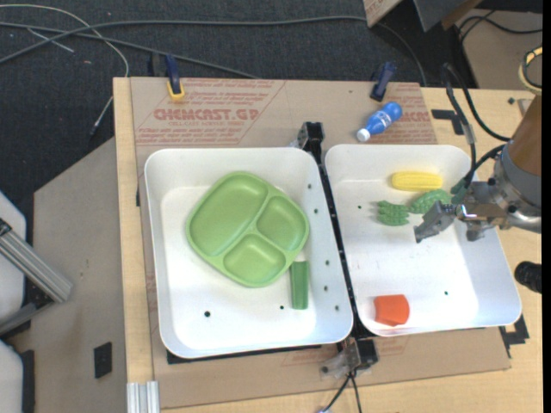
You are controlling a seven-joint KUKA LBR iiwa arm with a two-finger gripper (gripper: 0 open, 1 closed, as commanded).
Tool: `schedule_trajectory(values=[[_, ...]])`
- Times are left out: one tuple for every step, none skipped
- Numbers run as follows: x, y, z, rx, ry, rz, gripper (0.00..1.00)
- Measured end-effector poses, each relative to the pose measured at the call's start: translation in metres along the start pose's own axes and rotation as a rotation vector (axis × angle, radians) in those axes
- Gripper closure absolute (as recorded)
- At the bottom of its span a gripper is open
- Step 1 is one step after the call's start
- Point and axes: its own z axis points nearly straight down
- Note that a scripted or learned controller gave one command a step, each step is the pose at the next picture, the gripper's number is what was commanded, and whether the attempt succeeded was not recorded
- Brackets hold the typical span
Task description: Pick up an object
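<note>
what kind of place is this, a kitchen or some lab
Most likely a robotics lab, not a kitchen: a robot arm reaches over two white bins clamped to a cardboard-covered bench, toy food such as a yellow corn cob lies inside, and loose cables trail across the carpet.

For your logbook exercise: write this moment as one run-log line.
gripper: over right bin, beside green toy | holding: nothing seen | corn, orange block: untouched

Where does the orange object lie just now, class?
The orange object lies in the right bin, near its front edge toward the left corner, well below the green leafy item and the gripper.
</note>
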Motion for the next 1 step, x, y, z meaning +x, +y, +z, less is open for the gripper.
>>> schedule_trajectory(values=[[0.0000, 0.0001, -0.0002, 0.000, 0.000, 0.000, 0.00]])
